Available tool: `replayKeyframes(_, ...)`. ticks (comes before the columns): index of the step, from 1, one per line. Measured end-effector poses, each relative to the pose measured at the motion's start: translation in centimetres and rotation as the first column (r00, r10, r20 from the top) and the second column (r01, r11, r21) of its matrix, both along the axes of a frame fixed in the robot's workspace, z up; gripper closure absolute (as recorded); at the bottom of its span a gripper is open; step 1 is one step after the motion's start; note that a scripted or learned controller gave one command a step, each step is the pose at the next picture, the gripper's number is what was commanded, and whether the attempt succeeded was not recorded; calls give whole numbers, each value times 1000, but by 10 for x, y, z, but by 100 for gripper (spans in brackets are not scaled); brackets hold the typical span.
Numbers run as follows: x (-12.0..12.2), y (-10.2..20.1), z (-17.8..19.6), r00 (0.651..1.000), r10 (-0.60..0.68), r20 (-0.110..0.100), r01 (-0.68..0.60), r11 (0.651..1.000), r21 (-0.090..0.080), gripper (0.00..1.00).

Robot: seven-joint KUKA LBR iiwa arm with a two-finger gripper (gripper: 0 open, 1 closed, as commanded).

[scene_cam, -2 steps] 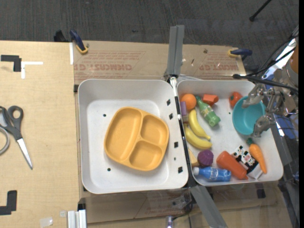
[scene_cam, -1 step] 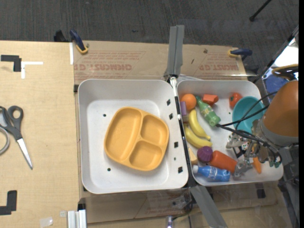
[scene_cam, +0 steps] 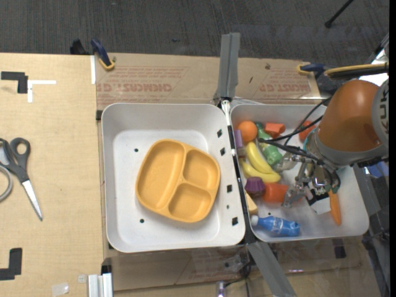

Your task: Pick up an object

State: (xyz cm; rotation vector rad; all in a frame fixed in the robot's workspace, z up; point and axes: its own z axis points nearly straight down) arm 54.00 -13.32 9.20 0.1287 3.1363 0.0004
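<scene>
The right bin [scene_cam: 356, 224] holds several toy foods: a yellow banana [scene_cam: 258, 163], an orange ball [scene_cam: 247, 130], a green piece [scene_cam: 273, 156], a purple piece [scene_cam: 254, 185], an orange-red block [scene_cam: 275, 193], a blue bottle [scene_cam: 278, 226] lying at the front, and a thin orange carrot [scene_cam: 335, 208]. My gripper [scene_cam: 301, 189] is low inside this bin, just right of the orange-red block and left of the carrot. Cables and the wrist's orange band [scene_cam: 349, 122] hide part of the bin's right side. I see nothing clearly held in the gripper.
The left bin [scene_cam: 117, 184] holds a yellow divided plate [scene_cam: 178, 180]. A grey divider bar [scene_cam: 228, 67] runs between the bins at the back. Scissors [scene_cam: 21, 172] lie on the bench at the far left. Cardboard [scene_cam: 154, 82] lies behind the bins.
</scene>
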Motion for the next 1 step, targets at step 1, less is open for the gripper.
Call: replayKeyframes(1,81,38,3,999,-43,5,43,999,-1,0)
